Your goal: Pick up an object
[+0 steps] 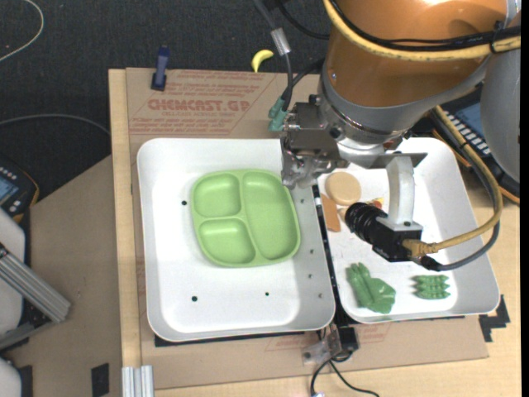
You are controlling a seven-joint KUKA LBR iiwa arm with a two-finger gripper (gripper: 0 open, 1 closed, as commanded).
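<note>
The grey arm with its orange band (413, 31) reaches in from the upper right. Its gripper (299, 170) hangs low over the seam between the two bins, right at the upper right corner of a green divided plate (245, 217) that lies in the left bin (165, 246). In the right bin (471, 222) lie a tan round piece (343, 187), an orange-tan stick (332, 214), a large green leafy toy (370, 289) and a small green ridged piece (431, 286). The gripper's body hides its tips.
A black cylinder (376, 230) on a white bracket (402, 193), with a yellow cable (471, 234), hangs from the arm over the right bin. Behind the bins, cardboard (207, 98) bears a blue clip (160, 67) and a yellow piece (262, 58).
</note>
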